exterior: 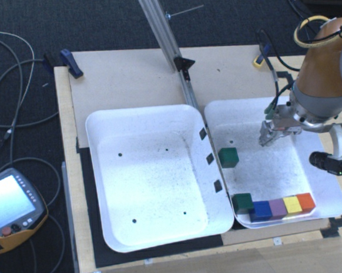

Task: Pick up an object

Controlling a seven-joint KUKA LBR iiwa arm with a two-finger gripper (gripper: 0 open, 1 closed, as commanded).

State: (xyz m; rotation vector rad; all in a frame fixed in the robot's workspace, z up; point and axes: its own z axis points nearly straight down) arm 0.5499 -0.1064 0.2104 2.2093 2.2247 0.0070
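Observation:
The right bin (249,115) holds a loose green cube (228,157) near its left wall. Along its front wall sits a row of cubes: dark green (242,202), blue (261,209), purple (278,206), yellow (292,204) and orange (305,201). My gripper (269,136) hangs over the middle of this bin, to the right of the loose green cube and slightly farther back. I see nothing between its fingers. The wrist above it hides part of the bin's right side.
The left bin (100,130) lies beside the right one, with a metal post (161,30) rising behind the seam. A teach pendant (11,207) and cables lie on the floor at the left. Blue clamps (71,63) sit on the bench corners.

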